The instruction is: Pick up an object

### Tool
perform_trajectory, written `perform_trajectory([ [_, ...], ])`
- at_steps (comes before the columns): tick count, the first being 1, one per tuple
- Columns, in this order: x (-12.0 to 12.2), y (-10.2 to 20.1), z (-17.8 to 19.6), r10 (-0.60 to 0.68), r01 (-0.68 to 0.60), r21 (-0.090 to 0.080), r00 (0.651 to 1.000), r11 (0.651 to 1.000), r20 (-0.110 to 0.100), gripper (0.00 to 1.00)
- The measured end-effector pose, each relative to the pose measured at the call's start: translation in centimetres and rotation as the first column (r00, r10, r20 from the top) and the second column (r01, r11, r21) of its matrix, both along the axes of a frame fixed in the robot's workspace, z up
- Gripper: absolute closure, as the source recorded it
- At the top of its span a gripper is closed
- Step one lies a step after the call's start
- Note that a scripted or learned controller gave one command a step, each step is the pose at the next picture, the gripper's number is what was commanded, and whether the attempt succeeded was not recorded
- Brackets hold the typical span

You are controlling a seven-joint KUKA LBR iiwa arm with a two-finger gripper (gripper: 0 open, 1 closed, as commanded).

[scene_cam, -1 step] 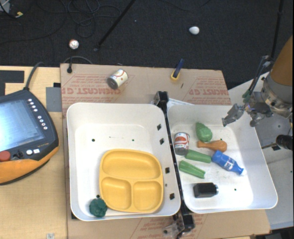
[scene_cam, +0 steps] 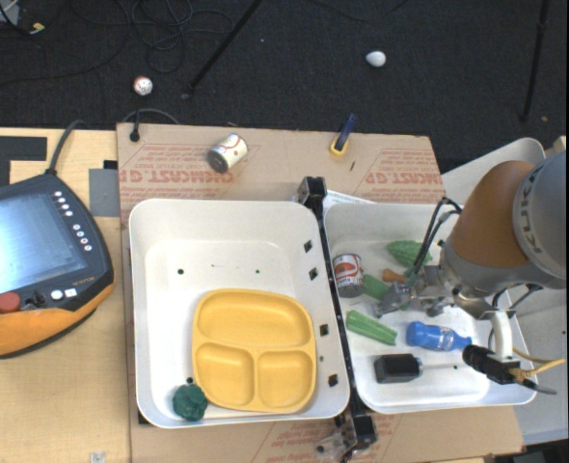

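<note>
Black block lies below the claw, well apart.

Divided plate in left bin

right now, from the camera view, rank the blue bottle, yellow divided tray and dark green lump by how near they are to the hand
Measured from the hand in the right bin:
1. Blue bottle, just below it, same bin.
2. Yellow divided tray, across the divider, in the left bin.
3. Dark green lump, the left bin's near-left corner.
</note>
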State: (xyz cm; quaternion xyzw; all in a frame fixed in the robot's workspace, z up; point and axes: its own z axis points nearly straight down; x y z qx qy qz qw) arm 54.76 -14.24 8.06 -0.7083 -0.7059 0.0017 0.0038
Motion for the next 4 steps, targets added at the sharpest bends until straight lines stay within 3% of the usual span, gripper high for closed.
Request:
perform_trajectory([
  [1, -7.0, 1.3, 0.7, 0.004, -0.004, 0.0, 1.0, 1.0, 0.002, 0.0],
  [2, -3.6, -2.0, 0.7, 0.004, -0.004, -0.004, 1.0, 1.0, 0.008, 0.0],
  [3, -7.4, 2.2, 0.7, 0.004, -0.004, -0.001, 1.0, 1.0, 0.005, 0.0],
  [4, -5.3, -0.7, 0.7, 0.003, -0.003, -0.003, 1.0, 1.0, 0.006, 0.0],
])
